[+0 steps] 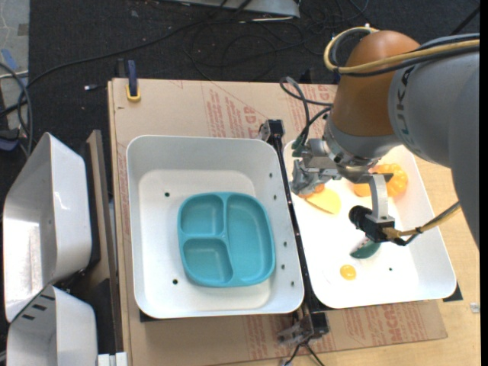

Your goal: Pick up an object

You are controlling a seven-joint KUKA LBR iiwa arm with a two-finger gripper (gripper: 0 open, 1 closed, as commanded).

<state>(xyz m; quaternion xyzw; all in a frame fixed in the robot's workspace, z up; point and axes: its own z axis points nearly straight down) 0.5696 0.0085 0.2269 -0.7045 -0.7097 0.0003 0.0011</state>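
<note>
The right bin (pixel 427 277) holds a yellow-orange wedge (pixel 325 201), an orange piece (pixel 394 178) partly under the arm, a dark green object (pixel 367 250) and a small yellow disc (pixel 348 272). My gripper (pixel 343 189) hangs low over the upper part of this bin and is open, with one finger near the bin's left wall and the other by the orange piece. The yellow-orange wedge lies just below the left finger. No object sits between the fingers.
The left bin (pixel 145 204) carries a teal divided plate (pixel 226 239). A black divider (pixel 286 197) runs between the bins. Cables (pixel 305 113) trail from the wrist over the cardboard bench. White tubs (pixel 42 204) stand at the far left.
</note>
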